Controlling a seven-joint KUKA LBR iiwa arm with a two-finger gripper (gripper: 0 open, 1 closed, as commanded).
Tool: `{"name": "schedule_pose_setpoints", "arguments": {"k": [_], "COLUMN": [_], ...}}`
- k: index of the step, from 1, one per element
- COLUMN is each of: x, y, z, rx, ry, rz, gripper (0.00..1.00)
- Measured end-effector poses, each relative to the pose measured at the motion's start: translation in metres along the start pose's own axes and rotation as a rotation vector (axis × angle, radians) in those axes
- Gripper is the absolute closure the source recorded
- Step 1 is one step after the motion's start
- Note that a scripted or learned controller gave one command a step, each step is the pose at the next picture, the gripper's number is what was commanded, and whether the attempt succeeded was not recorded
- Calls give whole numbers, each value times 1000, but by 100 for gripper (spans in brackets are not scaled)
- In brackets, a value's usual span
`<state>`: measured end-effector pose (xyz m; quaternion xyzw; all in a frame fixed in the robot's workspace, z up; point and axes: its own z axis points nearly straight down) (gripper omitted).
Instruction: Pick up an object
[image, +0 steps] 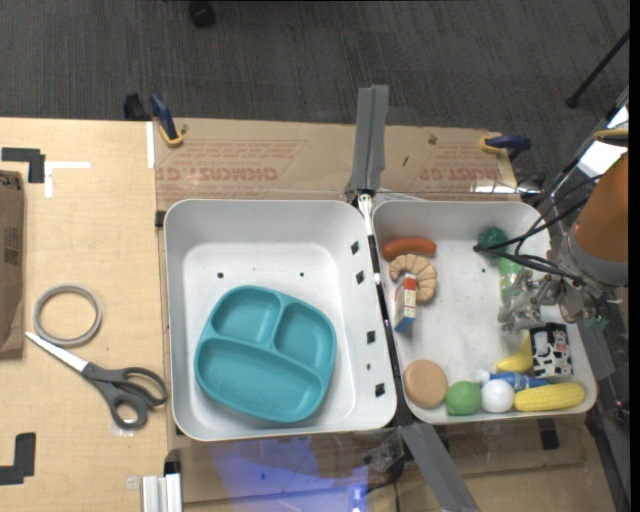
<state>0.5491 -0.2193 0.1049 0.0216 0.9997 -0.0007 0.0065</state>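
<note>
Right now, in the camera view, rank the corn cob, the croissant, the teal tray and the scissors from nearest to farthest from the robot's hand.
1. Corn cob: right bin, front corner, just below the hand.
2. Croissant: same bin, far-left part.
3. Teal tray: inside the left bin.
4. Scissors: on the bench, left of both bins.

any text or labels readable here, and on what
Red print on the cardboard sheet behind the bins, upside down: looks like "CHEMICAL GP", not fully sure.
More red print on the same cardboard behind the right bin: too blurred to read.
Small carton in the right bin: label too small to read.
Brown paper bag at the left edge: faint print, unreadable.
Nothing else bears text.
</note>
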Motion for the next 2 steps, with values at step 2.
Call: {"name": "schedule_pose_setpoints", "arguments": {"k": [2], "x": [3], "y": [-1], "z": [10], "rx": [-1], "ry": [4], "rz": [33], "gripper": [0]}}
